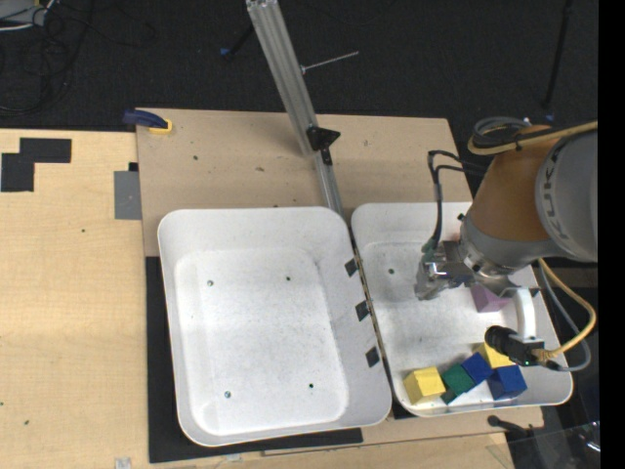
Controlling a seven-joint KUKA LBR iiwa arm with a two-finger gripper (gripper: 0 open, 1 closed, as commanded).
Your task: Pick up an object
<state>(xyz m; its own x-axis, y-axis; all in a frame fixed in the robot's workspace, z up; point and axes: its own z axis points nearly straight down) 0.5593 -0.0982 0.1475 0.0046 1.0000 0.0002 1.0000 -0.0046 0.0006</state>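
Nearest the camera, at the near edge of the right bin [391, 379], sits a small huddle of blocks: a yellow block [424, 384] on the left, a green block [456, 380] touching it, then two blue blocks [493, 376] and a second yellow piece [498, 357] peeking out behind them.

From the gripper [431, 279] outward: it hangs low over the middle of the right bin, above bare white floor, and whether its fingers are spread or closed cannot be told from this slant. Nothing is visibly held. Just right of it, under the wrist, a pale purple block [486, 298] lies partly hidden by the arm [527, 203]. The huddle of blocks lies nearer the camera and to the right of the gripper, well apart from it; the yellow block on the left end is the most exposed, with open floor on its left and far sides.

My judgement is that the coming move turns on this offset: the gripper must travel toward the near edge and slightly right. The blocks look like small, hard-edged cubes with no clear long axis, packed tight, so neighbours may get nudged. The left bin [186, 262] holds nothing to aim for.
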